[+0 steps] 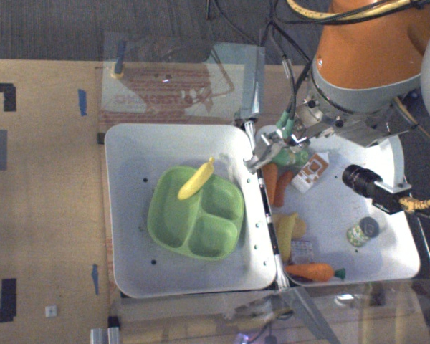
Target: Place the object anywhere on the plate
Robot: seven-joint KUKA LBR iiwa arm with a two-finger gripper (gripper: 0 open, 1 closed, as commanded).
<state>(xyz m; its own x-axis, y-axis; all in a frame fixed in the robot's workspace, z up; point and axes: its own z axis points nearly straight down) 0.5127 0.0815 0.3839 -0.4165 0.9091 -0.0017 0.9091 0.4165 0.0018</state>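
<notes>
A yellow banana point(196, 180) lies across the upper rim of the green divided plate point(172, 224), which sits in the left white bin point(129, 156). My gripper point(261, 153) hangs over the wall between the two bins, to the right of the banana and apart from it. It is open with nothing between its fingers. The arm's orange band and grey wrist cover the top of the right bin.
The right bin point(394, 256) holds two orange carrots point(276, 183) just under the gripper, a white and brown box point(310, 172), a yellow piece point(287, 228), a carrot with a green tip point(312, 271), a small packet point(302, 250) and a small can point(362, 231).
</notes>
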